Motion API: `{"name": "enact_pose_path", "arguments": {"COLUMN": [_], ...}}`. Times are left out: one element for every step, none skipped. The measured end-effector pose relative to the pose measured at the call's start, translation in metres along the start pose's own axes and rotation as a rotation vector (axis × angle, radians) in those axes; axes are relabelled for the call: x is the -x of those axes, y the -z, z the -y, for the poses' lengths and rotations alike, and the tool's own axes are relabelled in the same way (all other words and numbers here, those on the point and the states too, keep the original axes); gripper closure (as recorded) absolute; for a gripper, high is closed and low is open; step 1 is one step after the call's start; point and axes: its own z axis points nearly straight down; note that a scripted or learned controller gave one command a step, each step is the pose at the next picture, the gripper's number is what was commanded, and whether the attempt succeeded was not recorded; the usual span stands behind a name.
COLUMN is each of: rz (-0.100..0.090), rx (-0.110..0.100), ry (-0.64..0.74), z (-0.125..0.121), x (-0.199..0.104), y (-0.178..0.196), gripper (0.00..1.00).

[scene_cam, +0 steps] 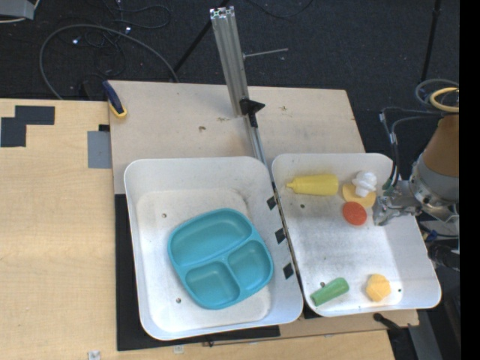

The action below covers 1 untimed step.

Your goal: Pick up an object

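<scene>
**Approach stage: tool at edge of right bin, nothing held**

Tool [381,210] sits at the right rim of the right bin [337,246], low, w/ grey arm [439,178] coming in from the right. Can't tell whether its tips are apart or together; too small & blurred. Nothing seen between them, so no grasp yet, I'd judge.

Candidates all in right bin: red ball [355,214] just beside the tool, yellow-white piece [361,188] touching/near it above, yellow bottle [313,185] further left. Green piece [329,291] & yellow lump [379,286] at near edge, well apart from the tool. Teal divided tray [219,256] lies in left bin [150,201].

Next, prob.: shift left over red ball, descend, close. Ball is round, may roll off; needs centred approach.
</scene>
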Motion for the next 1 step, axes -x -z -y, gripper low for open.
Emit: {"name": "enact_pose_path", "arguments": {"rz": [0.001], "rx": [0.001], "ry": [0.005], "z": [0.0], "x": [0.0028], "y": [0.0426], "gripper": [1.0]}}
